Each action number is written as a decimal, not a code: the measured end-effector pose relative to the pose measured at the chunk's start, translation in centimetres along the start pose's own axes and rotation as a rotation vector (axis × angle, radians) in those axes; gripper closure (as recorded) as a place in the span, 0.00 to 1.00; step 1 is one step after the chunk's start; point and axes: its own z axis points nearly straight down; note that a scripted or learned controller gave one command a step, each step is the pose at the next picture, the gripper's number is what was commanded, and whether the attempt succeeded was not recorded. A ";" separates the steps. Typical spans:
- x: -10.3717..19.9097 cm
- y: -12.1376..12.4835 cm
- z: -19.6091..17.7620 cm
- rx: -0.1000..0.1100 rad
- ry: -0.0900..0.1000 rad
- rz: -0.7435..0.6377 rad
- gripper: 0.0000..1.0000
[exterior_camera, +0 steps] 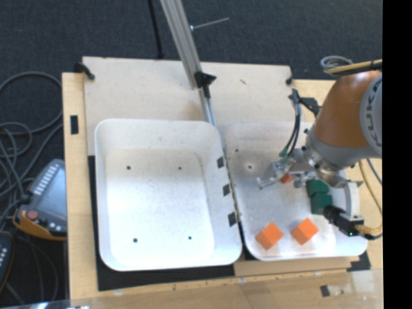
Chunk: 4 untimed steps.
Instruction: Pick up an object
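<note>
Blocks (270, 235), two orange, lie apart near right bin (257, 137) front wall, open to grasp. Gripper (275, 176) hovers behind them; you cannot tell whether it holds anything.

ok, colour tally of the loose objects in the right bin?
Orange cube-shaped blocks: 2
Green chunky block, partly under the arm: 1
Total: 3
Not counted: a small orange-red bit at the pincer, too small to tell what it is.
</note>
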 end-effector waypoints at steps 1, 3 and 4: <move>-7.4 3.3 10.0 0.007 -0.003 -0.001 0.00; -3.8 6.9 10.4 0.006 0.001 -0.009 0.00; -4.1 7.1 9.3 0.000 -0.001 -0.008 1.00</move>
